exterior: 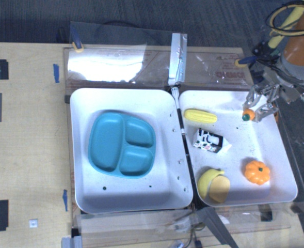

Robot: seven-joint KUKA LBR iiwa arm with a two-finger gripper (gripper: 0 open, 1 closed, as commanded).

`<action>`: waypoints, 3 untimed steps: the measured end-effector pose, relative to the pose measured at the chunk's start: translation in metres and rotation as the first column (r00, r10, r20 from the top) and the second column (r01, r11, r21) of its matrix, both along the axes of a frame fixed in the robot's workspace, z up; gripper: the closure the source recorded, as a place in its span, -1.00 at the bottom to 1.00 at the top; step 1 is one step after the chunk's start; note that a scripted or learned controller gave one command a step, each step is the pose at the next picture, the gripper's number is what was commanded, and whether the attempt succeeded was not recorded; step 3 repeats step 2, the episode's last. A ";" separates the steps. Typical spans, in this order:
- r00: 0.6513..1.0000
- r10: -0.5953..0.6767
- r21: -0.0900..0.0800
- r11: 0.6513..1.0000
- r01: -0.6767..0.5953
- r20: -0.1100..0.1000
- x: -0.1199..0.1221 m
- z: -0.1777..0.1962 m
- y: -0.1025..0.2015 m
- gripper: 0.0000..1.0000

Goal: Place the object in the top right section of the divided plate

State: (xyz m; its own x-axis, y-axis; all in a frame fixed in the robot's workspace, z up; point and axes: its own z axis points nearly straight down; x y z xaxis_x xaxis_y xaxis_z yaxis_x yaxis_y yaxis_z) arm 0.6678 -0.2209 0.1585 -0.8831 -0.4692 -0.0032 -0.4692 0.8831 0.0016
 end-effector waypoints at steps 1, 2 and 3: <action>0.991 0.135 -0.001 0.991 -0.135 0.002 0.001 -0.027 0.000 1.00; 0.974 0.225 -0.005 0.974 -0.225 0.007 0.002 -0.019 0.000 1.00; 0.974 0.225 -0.005 0.974 -0.225 0.007 0.002 -0.019 0.000 1.00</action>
